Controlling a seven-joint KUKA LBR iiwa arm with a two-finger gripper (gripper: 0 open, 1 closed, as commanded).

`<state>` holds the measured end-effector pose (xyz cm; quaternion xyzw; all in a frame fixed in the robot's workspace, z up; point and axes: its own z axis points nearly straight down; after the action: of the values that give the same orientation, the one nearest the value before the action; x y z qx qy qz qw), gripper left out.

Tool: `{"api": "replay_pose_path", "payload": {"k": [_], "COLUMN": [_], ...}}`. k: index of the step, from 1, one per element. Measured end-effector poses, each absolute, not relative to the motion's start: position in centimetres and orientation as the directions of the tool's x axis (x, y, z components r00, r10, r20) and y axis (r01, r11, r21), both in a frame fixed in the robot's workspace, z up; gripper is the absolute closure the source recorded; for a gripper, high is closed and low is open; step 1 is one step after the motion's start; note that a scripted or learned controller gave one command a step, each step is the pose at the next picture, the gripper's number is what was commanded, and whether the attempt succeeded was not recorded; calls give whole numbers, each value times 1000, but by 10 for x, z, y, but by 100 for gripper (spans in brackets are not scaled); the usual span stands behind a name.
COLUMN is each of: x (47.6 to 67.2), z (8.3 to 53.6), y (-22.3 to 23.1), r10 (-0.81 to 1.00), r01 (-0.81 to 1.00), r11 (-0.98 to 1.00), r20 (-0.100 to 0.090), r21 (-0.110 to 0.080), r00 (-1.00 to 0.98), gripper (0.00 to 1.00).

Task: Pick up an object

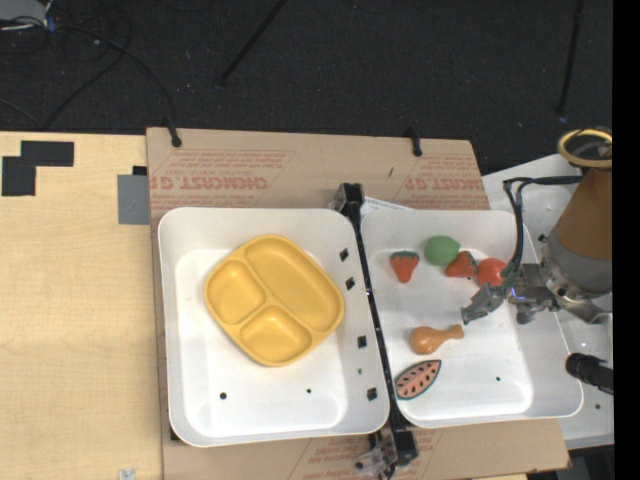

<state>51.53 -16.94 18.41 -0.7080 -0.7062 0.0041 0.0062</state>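
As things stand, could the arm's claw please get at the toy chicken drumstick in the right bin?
Probably yes: the claw hangs just right of the drumstick, with bare bin floor between them and nothing lying over it.

Bench [70, 308] bears cardboard sheet [300, 168], two bins [190, 408].

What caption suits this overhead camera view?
Robot arm reaches into right bin of toy food; yellow divided plate fills left bin.

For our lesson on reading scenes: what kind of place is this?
Probably a robotics lab test bench: two shallow white plastic bins, toy food such as a brown plastic drumstick, and a grey robot arm reaching in.
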Motion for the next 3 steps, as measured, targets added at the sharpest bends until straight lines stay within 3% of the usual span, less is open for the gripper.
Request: {"api": "replay_pose_path", "payload": {"k": [1, 2, 3], "x": [518, 515, 518], "z": [190, 127, 93], "y": [-169, -173, -177], "r10": [1000, 1000, 1000], "r01": [1000, 1000, 1000], "r11": [0, 0, -4], "r20": [1, 3, -6], "r21": [-4, -9, 11], "r00": [0, 0, 4], "gripper": [0, 0, 0]}}
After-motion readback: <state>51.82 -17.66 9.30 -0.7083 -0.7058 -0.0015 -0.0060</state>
